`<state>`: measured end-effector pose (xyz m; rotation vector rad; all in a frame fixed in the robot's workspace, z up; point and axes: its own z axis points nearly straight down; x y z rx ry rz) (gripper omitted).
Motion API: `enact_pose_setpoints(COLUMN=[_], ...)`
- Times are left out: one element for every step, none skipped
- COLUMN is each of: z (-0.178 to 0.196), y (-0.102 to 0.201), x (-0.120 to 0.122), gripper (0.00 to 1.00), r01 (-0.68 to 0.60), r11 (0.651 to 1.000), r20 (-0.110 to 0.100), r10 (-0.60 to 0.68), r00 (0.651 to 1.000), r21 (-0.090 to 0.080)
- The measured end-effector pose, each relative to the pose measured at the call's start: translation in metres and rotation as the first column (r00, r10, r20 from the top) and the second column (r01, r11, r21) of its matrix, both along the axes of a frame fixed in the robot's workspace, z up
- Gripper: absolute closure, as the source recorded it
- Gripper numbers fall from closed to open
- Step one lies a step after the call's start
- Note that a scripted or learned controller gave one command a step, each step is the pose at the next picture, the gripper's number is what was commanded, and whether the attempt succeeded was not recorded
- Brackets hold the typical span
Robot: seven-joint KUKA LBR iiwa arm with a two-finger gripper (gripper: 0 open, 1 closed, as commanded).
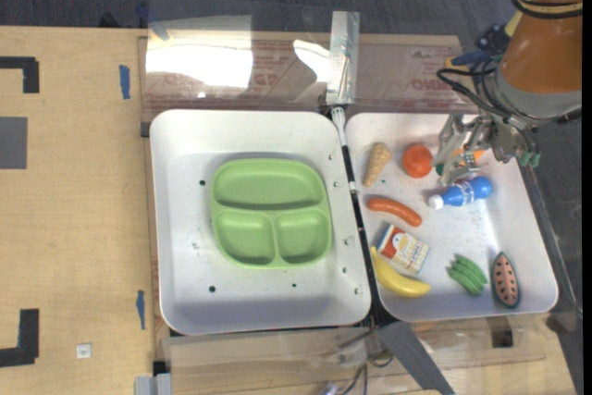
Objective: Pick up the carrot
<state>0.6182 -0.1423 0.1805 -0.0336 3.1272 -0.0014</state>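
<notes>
My gripper hangs low over the back right part of the right bin, just above the blue bottle. A small orange piece, the carrot, shows between the grey fingers, and most of it is hidden by them. The gripper looks shut on it. The arm's orange band rises at the right edge.
The right bin also holds an orange tomato, a tan cone, a red sausage, a milk carton, a banana, a green vegetable and a watermelon slice. The left bin holds a green divided plate.
</notes>
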Motion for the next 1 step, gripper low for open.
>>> enact_pose_setpoints(z=[-0.0711], y=[-0.0320], x=[-0.0052], gripper=[1.00], r01=[-0.391], r11=[0.920], r20=[0.007], r10=[0.391], r00=[0.920], r21=[-0.012])
